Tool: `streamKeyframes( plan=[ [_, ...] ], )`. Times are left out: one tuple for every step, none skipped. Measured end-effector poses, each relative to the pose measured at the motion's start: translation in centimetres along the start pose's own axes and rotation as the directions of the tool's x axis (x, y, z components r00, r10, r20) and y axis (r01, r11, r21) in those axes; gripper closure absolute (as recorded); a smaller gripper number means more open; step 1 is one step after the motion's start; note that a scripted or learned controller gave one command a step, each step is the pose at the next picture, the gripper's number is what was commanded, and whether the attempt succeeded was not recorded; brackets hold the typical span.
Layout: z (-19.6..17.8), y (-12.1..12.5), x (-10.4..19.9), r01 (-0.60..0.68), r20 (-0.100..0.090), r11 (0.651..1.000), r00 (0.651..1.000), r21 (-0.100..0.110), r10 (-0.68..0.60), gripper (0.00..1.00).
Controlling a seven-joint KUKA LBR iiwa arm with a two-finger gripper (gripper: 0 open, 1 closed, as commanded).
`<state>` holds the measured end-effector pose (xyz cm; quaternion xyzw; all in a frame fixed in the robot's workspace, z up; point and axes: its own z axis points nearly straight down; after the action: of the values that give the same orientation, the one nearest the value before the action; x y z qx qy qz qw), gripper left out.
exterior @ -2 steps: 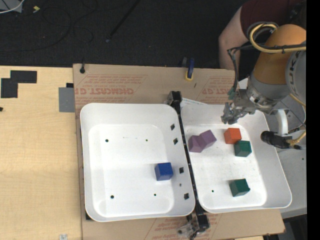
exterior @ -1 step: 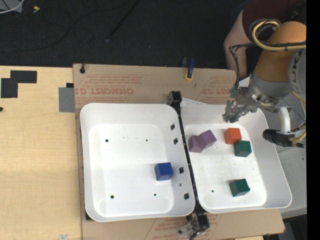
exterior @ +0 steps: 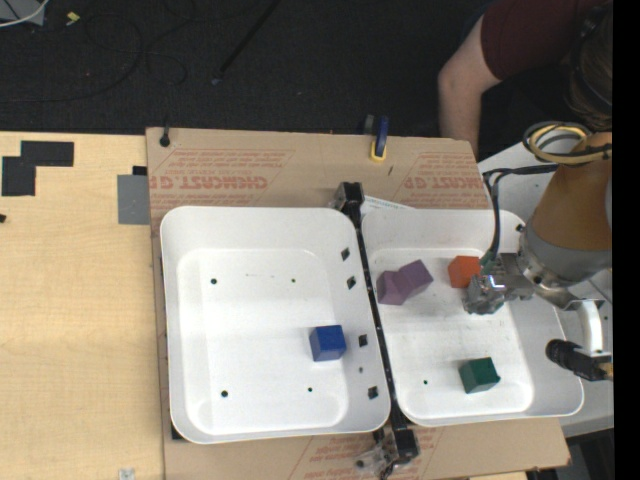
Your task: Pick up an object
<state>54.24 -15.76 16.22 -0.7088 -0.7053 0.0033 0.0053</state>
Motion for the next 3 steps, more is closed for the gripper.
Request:
streamKeyframes(
  plan=[
    [7.8, -5.9, -3.3, 0.002, 0.001, 1.000, 1.000, -0.007, -0.002, 1.00],
    [6.4, -5.7, -3.3, -0.002, 0.000, 1.000, 1.000, -0.008, 0.002, 1.00],
    [5.5, -5.8, -3.4, -0.008, 0.000, 1.000, 1.000, -0.007, 0.008, 1.00]
  ],
)
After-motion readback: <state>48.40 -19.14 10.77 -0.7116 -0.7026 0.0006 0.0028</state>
